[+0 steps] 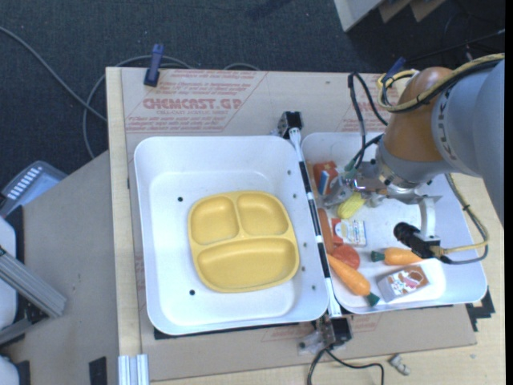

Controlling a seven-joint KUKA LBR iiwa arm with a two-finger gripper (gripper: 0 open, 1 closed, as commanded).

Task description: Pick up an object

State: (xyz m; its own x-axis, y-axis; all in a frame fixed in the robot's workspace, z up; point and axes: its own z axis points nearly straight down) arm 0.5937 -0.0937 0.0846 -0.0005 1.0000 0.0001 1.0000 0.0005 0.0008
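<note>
Where the arm [449, 119] reaches in from the right, its gripper [358, 189] sits low over the left half of the right bin [465, 279]. A small yellow object [350, 208], rounded and short, lies directly at the gripper's tip, on the side toward the bottom of the view. Contact cannot be confirmed: the wrist covers the tip, so how far the gripper is parted, and whether it grasps anything, cannot be told.

Relation for the coming move: the yellow object is the nearest candidate and lies just below-left of the gripper. It shows no marked long axis, so approach angle probably matters little.

Neighbouring items in the same bin:
- a red packet [325, 175], just above the yellow object, against the bin's left wall;
- a white-and-red packet [349, 233], just below it;
- a carrot [349, 276], lying aslant from upper left to lower right;
- a second carrot [398, 256], lying roughly left to right;
- a boxed item [405, 282] near the lower rim.

Surface: smooth white bin floor, shallow walls. Room is tight on the left, where the divider [309, 207] between bins runs close by; clearance is better toward the right. In the left bin [160, 239] lies a yellow tray [242, 241], well apart from the gripper.
</note>
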